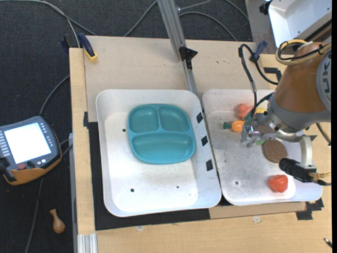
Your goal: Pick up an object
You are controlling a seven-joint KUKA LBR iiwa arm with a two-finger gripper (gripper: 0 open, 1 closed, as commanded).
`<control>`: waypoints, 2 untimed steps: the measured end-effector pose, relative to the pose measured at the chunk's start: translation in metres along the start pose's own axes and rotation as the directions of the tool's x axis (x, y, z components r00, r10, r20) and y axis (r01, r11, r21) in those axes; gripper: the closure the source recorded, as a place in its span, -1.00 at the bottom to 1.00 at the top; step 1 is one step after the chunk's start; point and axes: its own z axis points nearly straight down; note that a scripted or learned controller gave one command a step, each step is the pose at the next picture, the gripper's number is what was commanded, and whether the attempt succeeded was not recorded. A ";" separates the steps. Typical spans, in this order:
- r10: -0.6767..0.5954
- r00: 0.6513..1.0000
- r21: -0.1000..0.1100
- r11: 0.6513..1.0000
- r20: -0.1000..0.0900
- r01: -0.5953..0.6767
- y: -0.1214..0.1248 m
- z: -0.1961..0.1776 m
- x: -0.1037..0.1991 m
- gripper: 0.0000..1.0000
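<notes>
In the right bin point(231, 188) lie several small objects. A small orange piece with a green end point(235, 125) sits at the bin's upper middle, with a reddish-orange piece point(243, 109) just behind it. A brown disc point(274, 151) lies further right, and a red tomato-like object point(278, 183) rests near the front right corner. My gripper point(252, 134) hangs low over the bin, right beside the orange piece with the green end and left of the brown disc. The arm's orange band point(300, 83) covers the bin's right rear part.
The left bin point(152, 194) holds a teal divided plate point(161, 133). A metal pole point(176, 30) slants up from between the bins. Cables run along the arm at the right. A teach pendant point(26, 149) lies off the bench to the left.
</notes>
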 end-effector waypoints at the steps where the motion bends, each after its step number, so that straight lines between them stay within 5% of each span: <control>1: 0.000 1.000 -0.002 1.000 0.001 0.000 0.002 -0.054 0.000 1.00; 2: -0.003 1.000 0.003 1.000 -0.001 0.003 0.018 -0.049 0.041 1.00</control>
